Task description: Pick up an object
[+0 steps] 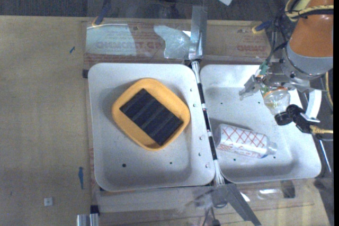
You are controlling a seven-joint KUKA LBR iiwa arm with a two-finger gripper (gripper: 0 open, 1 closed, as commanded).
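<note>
In the left bin (106, 166) lies a yellow rounded block (150, 113) with a black ridged panel on top. A white packet with a red criss-cross print (242, 142) lies flat near the front of the right bin (302, 166). My gripper (271, 93) hangs over the right bin's back right part, below the orange band (312, 34) of the arm. A small clear item with a yellowish tint (275, 97) shows right at the gripper; I cannot tell whether it is held or lies on the bin floor. The packet is apart from the gripper, toward the front left.
A ridge (204, 114) divides the two bins. Behind them lie a taped cardboard strip (122, 42) and crumpled clear plastic (172, 39). Cables (296, 5) loop by the arm at the upper right. A black part (294, 115) juts out beside the gripper.
</note>
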